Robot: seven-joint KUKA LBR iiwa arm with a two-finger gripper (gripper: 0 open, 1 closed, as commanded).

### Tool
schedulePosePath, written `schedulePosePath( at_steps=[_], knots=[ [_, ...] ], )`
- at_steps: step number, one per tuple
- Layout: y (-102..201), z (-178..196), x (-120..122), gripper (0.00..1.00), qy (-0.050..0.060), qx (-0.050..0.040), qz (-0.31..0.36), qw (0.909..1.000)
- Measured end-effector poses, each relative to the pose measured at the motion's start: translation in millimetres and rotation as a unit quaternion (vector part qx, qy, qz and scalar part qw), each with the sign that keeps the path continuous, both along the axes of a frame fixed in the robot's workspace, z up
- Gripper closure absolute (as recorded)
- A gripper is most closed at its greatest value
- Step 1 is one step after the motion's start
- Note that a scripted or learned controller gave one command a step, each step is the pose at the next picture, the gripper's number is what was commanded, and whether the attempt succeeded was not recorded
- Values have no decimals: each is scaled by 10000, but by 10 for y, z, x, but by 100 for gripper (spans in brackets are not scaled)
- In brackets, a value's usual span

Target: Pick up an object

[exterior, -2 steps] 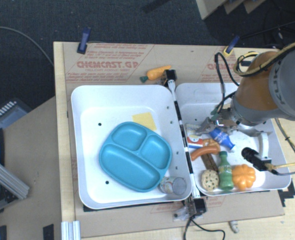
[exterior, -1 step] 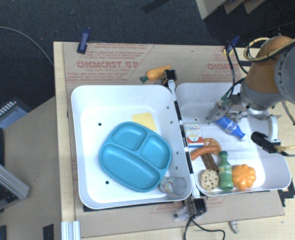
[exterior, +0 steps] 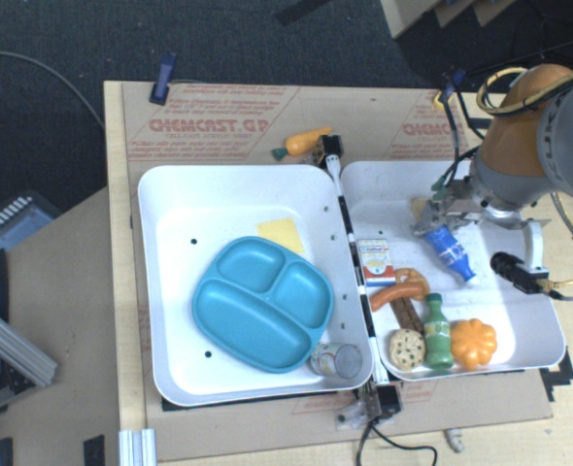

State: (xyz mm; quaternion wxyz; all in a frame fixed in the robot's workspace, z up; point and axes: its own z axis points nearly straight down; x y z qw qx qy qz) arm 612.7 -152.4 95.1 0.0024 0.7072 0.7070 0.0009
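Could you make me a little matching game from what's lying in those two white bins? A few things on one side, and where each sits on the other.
Things:
1. blue divided plate
2. orange pumpkin
3. blue bottle
4. small tin can

Places:
A. right bin, near front corner
B. left bin, front edge by the divider
C. middle of the left bin
D. right bin, just under the gripper

Pairs: 1-C, 2-A, 3-D, 4-B

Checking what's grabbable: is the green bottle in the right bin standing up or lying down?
Lying down: the green bottle rests lengthwise on the bin floor, cap toward the far side.
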Motion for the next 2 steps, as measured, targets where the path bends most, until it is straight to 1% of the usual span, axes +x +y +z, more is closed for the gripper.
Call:
schedulePosePath(
  at_steps=[1,2],
  knots=[
    [636,907,442,100,6,13,9,10000],
    [1241,893,-67,100,32,18,8,10000]
  ],
)
